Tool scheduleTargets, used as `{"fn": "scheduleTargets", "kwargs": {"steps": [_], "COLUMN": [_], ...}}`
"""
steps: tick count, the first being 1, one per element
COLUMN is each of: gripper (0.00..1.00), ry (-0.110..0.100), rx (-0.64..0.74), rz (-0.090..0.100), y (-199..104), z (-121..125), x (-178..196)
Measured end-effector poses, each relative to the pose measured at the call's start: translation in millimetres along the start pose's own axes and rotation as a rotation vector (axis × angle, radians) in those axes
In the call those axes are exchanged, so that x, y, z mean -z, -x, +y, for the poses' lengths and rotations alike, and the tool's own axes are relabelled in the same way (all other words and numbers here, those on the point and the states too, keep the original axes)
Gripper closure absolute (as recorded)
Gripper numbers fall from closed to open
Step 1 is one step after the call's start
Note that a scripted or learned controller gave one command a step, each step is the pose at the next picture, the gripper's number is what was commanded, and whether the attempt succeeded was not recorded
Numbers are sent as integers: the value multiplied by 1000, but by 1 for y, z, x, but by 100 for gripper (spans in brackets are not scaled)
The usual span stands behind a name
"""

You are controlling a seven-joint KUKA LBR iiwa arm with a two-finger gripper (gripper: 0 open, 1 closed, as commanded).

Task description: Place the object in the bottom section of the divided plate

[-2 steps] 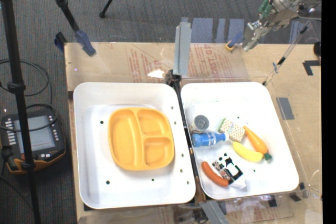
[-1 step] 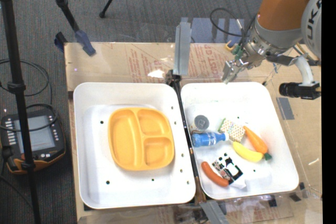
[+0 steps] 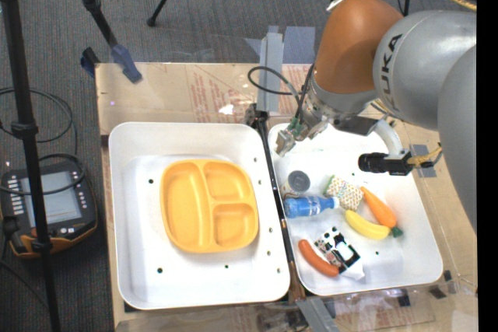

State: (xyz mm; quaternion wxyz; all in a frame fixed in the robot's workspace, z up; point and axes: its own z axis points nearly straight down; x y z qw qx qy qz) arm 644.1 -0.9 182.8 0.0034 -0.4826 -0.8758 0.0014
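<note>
the gripper [image 3: 286, 138] hangs over the right bin's [image 3: 420, 245] far left corner (its grasp i cannot tell). the divided plate [image 3: 208, 204] lies left of that bin, sections bare, ready to receive.

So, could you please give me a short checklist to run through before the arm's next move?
1. Yellow divided plastic plate lying flat in the left white bin: ok.
2. Plate sections free of items: ok.
3. Hand above the right white bin: ok.
4. Object between the hand's fingers: cannot tell.
5. Yellow banana, orange carrot and clear plastic bottle unobstructed from above: ok.
</note>
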Motion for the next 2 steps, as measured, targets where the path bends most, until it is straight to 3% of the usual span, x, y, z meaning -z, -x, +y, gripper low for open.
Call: {"fn": "scheduleTargets", "kwargs": {"steps": [1, 2], "gripper": [100, 100], "ry": [2, 1], "rx": [-39, 70], "rz": [-3, 0], "y": [50, 80], "z": [-51, -50], "x": [85, 2]}}
